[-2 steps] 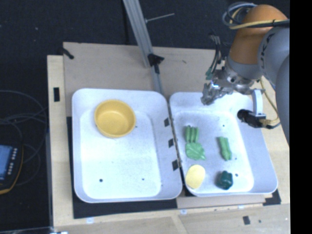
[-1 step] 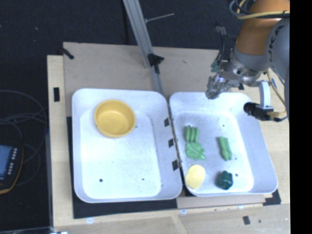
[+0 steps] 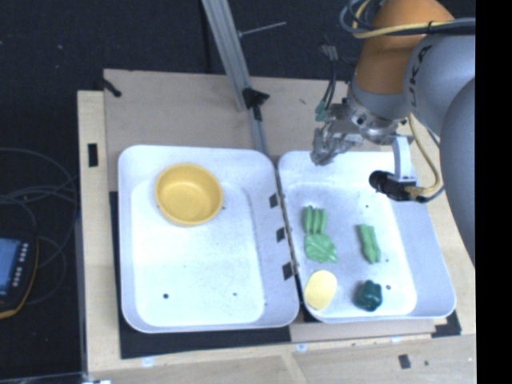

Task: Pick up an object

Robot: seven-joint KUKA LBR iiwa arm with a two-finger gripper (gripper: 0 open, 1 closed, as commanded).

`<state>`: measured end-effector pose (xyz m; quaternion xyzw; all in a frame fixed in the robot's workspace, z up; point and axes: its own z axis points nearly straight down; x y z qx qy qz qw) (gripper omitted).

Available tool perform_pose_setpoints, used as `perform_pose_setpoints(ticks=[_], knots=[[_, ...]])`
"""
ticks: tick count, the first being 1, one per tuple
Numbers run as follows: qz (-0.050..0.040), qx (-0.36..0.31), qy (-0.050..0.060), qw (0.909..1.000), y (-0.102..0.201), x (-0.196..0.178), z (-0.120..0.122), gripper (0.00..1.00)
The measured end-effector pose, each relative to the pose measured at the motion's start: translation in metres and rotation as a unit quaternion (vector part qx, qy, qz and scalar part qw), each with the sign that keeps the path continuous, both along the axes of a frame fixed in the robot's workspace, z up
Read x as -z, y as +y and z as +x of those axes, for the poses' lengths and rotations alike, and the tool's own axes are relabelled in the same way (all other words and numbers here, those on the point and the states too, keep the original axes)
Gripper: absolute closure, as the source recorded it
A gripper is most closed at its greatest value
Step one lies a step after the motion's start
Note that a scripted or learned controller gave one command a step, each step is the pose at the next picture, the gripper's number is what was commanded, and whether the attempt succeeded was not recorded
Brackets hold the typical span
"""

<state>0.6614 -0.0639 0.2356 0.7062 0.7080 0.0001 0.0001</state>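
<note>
The gripper [image 3: 326,152] hangs over the right bin [image 3: 416,238] at its 11 o'clock corner; how far open it is cannot be told, and nothing shows in its hold. Green toys [image 3: 318,234] lie unpicked toward 6 o'clock; the pick is judged barely begun.

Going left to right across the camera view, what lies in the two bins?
Yellow round bowl in the left white bin → pale yellow oval piece in the right white bin → dark green lumpy piece.
</note>
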Motion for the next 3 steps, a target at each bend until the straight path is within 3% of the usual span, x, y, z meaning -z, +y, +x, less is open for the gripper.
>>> perform_pose_setpoints(ticks=[3], knots=[[0.0007,0.000,0.000,1.0000,0.141,-0.016,0.015,1.00]])
